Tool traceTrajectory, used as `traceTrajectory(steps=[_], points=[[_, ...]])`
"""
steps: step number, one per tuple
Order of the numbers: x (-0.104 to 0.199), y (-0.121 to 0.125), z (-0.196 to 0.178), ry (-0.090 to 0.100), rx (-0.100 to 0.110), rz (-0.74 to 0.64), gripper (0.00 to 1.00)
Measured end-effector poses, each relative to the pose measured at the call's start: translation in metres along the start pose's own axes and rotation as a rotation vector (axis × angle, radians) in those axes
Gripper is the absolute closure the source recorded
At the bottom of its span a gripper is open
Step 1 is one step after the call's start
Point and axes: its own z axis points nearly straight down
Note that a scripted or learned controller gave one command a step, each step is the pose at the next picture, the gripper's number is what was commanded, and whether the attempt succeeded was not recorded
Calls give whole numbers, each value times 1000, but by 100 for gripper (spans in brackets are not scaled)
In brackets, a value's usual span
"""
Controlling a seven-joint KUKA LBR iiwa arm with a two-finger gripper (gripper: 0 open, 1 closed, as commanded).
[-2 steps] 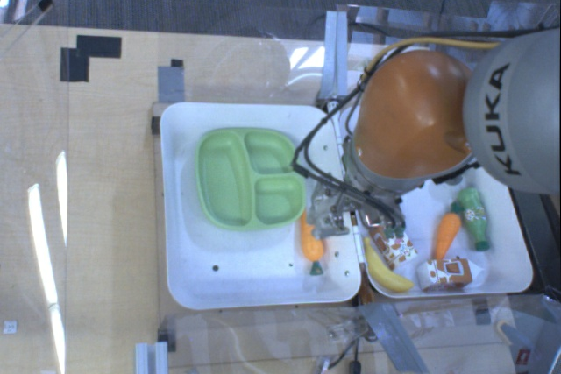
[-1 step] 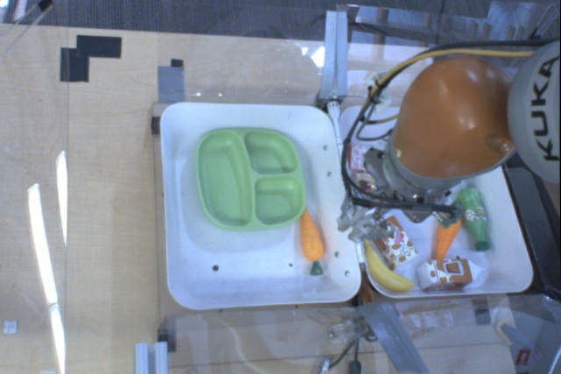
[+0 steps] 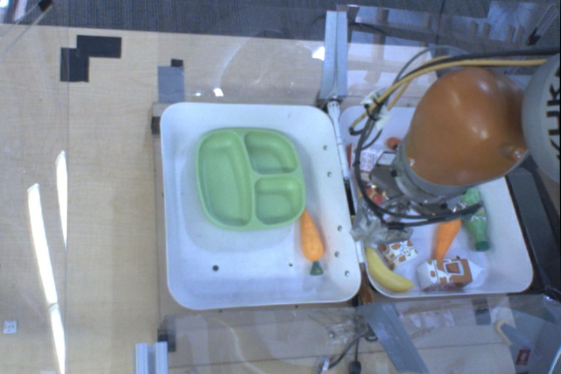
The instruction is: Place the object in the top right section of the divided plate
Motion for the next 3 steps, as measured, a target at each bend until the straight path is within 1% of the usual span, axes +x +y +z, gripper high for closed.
traceTrajectory(steps=[1,2,3], points=[[-3,-1,-12,-7,5,2,100],[56,-35,0,1,1,-98,100],[7,7,0,0,-1,-344,100]])
